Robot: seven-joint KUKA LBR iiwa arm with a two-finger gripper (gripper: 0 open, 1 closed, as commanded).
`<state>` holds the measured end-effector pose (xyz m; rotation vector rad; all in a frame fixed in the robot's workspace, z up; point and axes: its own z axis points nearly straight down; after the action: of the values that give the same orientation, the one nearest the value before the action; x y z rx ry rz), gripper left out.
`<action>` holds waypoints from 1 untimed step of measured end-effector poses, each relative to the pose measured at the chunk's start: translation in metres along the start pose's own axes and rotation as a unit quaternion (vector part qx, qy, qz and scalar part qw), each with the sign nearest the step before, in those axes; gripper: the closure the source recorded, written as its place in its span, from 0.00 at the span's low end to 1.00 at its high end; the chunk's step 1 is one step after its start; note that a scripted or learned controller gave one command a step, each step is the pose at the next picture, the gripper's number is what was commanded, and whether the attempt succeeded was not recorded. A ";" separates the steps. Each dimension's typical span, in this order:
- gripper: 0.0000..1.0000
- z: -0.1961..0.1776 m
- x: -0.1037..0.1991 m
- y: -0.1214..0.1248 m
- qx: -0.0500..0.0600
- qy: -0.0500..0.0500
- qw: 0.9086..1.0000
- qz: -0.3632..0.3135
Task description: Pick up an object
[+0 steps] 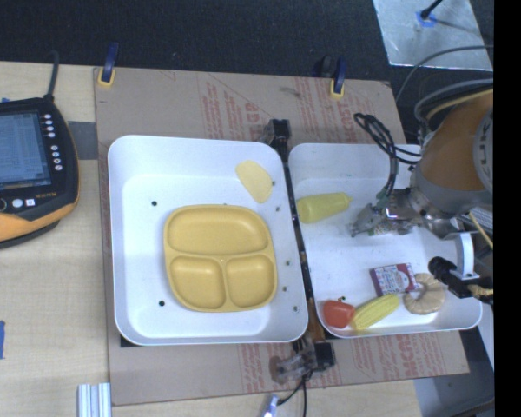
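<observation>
My gripper [371, 224] hangs low over the middle of the right bin [352, 159], reaching in from the right on the grey and orange arm [456, 159]. Just to its left lies a yellow cup-shaped piece [323, 207] on its side, apart from the gripper. Along the bin's near edge lie a red tomato-like piece [334, 313], a yellow corn cob [375, 310], a red packet [391, 278] and a tan ring-shaped piece [425, 298]. Nothing shows in the gripper.
The left bin [130, 233] holds a yellow divided plate [220, 256] and a pale yellow oval piece [254, 181]. A tablet controller [22, 168] lies on the bench at far left. Black cables [378, 133] loop over the right bin's far edge.
</observation>
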<state>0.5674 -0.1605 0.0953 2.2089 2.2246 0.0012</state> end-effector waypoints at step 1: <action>0.00 0.000 0.026 0.072 0.010 -0.003 1.000 0.001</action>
<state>0.6394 -0.1336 0.0952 2.2185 2.2296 -0.0283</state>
